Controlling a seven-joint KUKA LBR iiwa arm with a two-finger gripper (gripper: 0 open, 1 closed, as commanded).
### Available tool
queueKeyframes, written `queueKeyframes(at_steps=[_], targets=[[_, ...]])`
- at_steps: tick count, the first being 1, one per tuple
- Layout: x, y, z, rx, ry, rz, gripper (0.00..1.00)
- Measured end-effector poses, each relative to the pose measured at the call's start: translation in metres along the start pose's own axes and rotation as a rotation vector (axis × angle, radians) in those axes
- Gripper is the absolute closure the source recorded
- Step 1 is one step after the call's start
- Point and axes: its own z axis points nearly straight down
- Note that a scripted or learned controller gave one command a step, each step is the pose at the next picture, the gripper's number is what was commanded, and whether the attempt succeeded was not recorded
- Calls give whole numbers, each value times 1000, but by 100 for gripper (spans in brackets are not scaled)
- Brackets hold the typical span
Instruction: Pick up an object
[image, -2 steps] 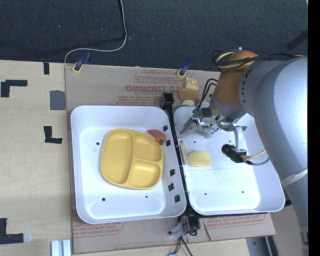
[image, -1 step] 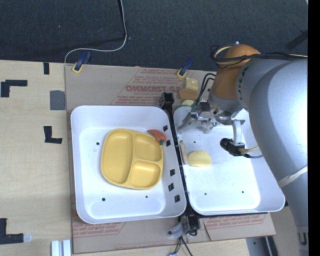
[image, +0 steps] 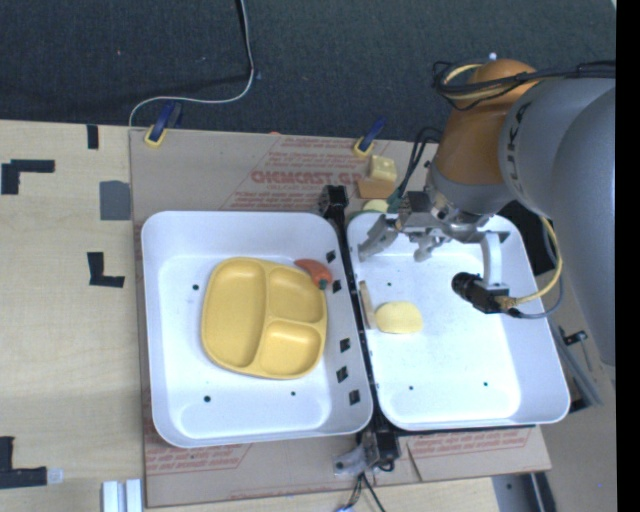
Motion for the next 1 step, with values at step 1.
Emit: queueKeyframes(at_steps=[1], targets=[[-46,-2,111,5,-5,8,0]])
